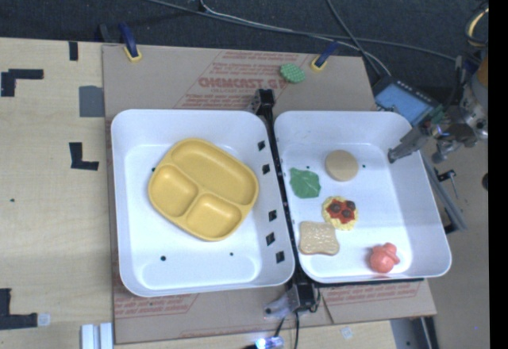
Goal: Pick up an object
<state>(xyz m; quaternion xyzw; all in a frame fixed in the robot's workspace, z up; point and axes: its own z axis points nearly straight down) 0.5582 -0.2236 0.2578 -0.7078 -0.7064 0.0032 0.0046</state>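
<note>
The jaws [413, 145] hang over the right edge of the right bin [413, 205], and I cannot tell if they are apart or together. Inside that bin lie a tan round cookie [342, 165], a green leaf [305, 182], a little pizza [340, 212], a piece of toast [318, 239] and a red toy fruit [383, 258]. The left bin [131, 205] holds a yellow tray [203, 189].

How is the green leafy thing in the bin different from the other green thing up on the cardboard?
The green leafy piece lies inside the right bin, beside the round tan piece; the green waffle-like piece lies outside both bins, on the cardboard behind them. The leafy piece looks darker, with a ragged outline; the waffle-like one looks paler and rounder, with a bumpy surface. The leafy piece also looks slightly bigger. Both are green, small and lying flat.
</note>
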